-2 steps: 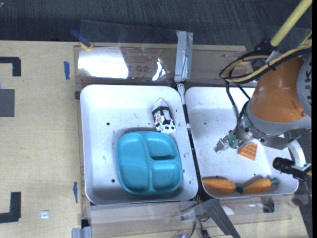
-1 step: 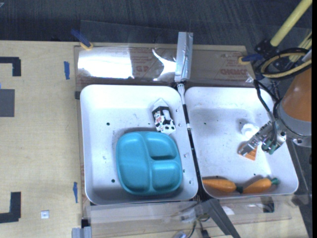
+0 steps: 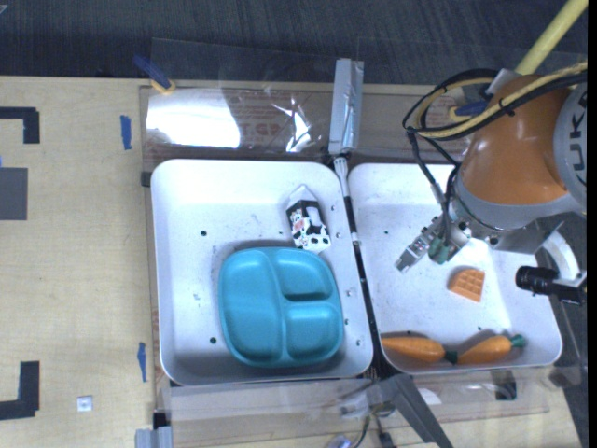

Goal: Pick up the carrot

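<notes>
While the smooth, tapered orange carrot lies along the right bin's front wall, the metal gripper hovers above, its finger state unclear.

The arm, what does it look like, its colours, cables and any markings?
The arm has a rounded orange section with grey casing beside it bearing dark lettering, cut off at the frame edge. Yellow, black and blue cables loop over its top. The hand is small, metallic grey, with a touch of green.
</notes>
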